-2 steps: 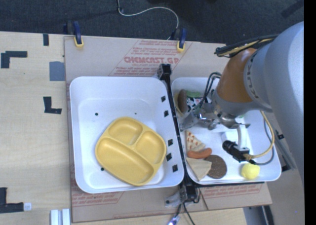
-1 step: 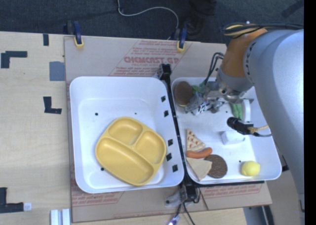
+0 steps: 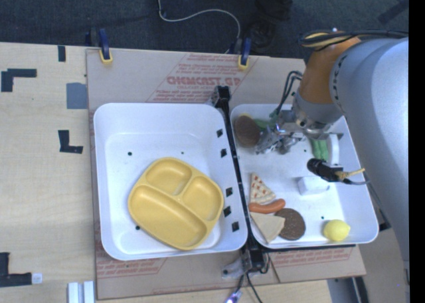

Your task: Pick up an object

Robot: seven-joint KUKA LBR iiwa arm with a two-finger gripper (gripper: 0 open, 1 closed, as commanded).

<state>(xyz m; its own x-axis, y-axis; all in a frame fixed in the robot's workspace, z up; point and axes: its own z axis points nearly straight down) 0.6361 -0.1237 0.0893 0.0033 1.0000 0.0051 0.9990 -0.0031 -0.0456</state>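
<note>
Brown patty (image 3: 246, 131), the piece nearest the gripper (image 3: 275, 142), lies in the back left corner of the right bin (image 3: 319, 244). I judge it the likeliest target, though the task names none. The gripper hangs low just beside it, toward the bin's middle. Whether it touches the patty cannot be made out, nor whether the jaws are apart or together. Nothing visibly sits in its grasp, so the pick is not yet done: by my reading, closing on a piece and lifting it clear of the bin are both left.

Counted, the bench carries two bins. The left bin (image 3: 153, 141) holds one yellow divided tray (image 3: 176, 202), lying toward its front edge. The right bin holds two brown rounds, the patty at the back and one dark cookie (image 3: 292, 224) at the front edge. It also holds:
- one pizza slice (image 3: 260, 189) by the left wall
- one sausage (image 3: 267, 206) just in front of the slice
- one bread wedge (image 3: 267, 228) touching the cookie
- one lemon (image 3: 337, 230) in the front right corner
- one small white block (image 3: 309, 185) near the middle
- one green piece (image 3: 319, 146), partly hidden under the arm
</note>
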